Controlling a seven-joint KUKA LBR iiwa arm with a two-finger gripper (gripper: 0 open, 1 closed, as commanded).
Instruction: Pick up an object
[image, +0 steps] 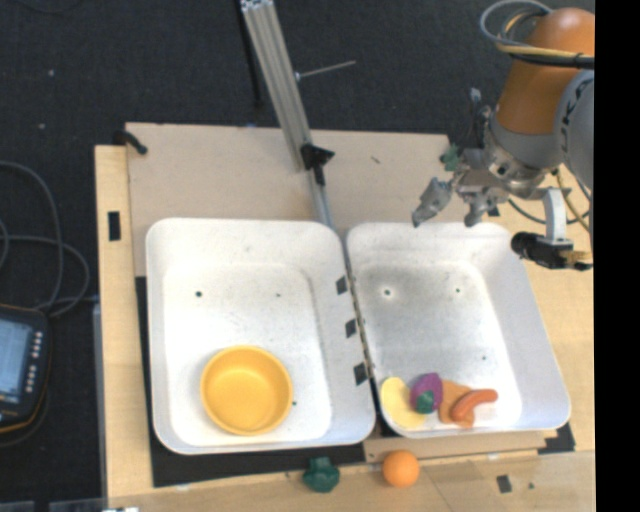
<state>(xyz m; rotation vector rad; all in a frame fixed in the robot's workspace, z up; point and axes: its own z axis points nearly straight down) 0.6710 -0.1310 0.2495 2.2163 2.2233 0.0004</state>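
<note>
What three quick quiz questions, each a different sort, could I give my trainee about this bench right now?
1. True or false: the yellow bowl sits in the left bin.
2. Multiple choice: where are the small toy foods clustered? A) far corner of the right bin B) near edge of the right bin C) inside the bowl
3. Fill in: the orange ball lies outside the bins, on the ____, beside a small green object.

Key: 1 true. 2 B. 3 bench. For reference, the end effector is above the right bin's far edge, well away from the toys.
</note>
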